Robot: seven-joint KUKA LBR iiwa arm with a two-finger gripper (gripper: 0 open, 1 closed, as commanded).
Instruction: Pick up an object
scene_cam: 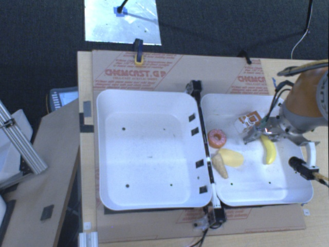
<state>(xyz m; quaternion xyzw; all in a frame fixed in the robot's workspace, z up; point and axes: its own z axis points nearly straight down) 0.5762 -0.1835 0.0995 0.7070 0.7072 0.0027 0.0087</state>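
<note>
The right bin [257,192] holds a pink frosted doughnut [216,137], a pale yellow lump [232,157], a tan cone-shaped piece [220,166], a yellow banana [268,149] and a small orange-and-white packet [250,119]. My gripper [255,133] comes in from the right, low over the bin's far right part. It sits just left of the banana's upper end and below the packet. Its dark fingers blur together, and nothing can be made out between them.
The left bin [149,148] lies beside the right one, with a black clip strip [201,138] along the shared wall. Both rest on a cardboard sheet [175,68]. The arm's orange band [303,91] looms over the right bin's far corner.
</note>
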